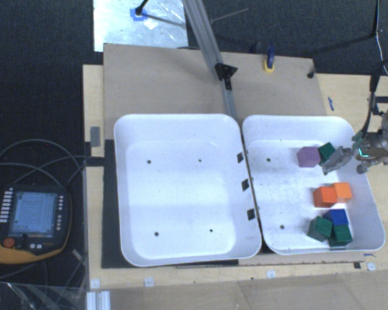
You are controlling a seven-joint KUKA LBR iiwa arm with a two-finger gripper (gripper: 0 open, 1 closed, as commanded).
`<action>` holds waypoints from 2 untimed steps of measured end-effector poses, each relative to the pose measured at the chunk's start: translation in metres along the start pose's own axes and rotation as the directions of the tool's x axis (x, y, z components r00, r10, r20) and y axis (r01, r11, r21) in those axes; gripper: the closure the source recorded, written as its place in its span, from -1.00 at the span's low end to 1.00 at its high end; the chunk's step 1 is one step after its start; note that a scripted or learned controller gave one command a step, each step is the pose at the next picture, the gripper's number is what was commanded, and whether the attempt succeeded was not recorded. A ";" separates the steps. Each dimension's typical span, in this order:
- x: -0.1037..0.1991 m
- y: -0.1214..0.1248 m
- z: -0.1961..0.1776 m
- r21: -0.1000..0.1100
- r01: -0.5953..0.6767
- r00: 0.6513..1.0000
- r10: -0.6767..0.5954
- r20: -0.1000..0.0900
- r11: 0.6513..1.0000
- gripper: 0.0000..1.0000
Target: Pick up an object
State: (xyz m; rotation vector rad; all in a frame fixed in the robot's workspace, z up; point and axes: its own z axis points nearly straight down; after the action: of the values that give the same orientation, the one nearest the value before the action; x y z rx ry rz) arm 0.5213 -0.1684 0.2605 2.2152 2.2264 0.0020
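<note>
End effector is hovering over the right bin, fingers spread open and gripping nothing. Just to its left, the green block and purple block are sitting touching, nearest for grasping.

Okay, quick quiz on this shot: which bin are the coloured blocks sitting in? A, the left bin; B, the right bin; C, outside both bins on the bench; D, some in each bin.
B: the purple block, the orange blocks, and the blue block with the green blocks around it all lie inside the right bin.
</note>
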 end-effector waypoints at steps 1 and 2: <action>0.000 0.000 0.000 -0.001 -0.001 1.000 0.001 0.000 1.000 -1.00; -0.006 0.005 0.058 0.005 -0.003 1.000 0.003 -0.001 1.000 -1.00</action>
State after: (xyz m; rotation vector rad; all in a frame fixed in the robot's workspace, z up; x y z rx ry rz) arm 0.5264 -0.1743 0.2021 2.2218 2.2255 -0.0029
